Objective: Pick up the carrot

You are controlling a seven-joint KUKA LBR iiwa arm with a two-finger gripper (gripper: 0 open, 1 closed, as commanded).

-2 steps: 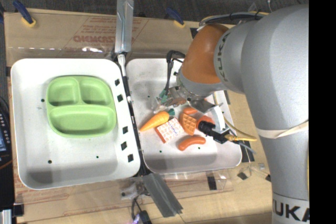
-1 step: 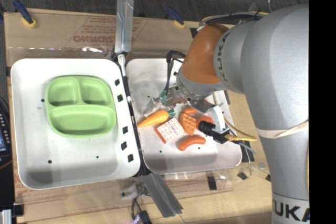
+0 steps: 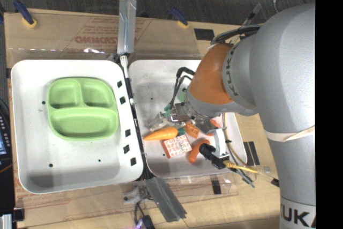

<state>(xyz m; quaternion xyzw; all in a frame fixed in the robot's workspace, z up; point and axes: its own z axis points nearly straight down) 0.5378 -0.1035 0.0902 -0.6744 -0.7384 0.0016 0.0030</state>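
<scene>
Your gripper sits low in the right bin — the carrot lies just at its six o'clock — though you cannot tell its grip state.

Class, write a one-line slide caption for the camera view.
The arm's gripper hovers over the carrot in the right bin; green plate sits left.

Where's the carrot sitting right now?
The carrot lies in the right bin, near its front-left area, just left of a small red-and-white patterned block and below-left of the pincer.
</scene>
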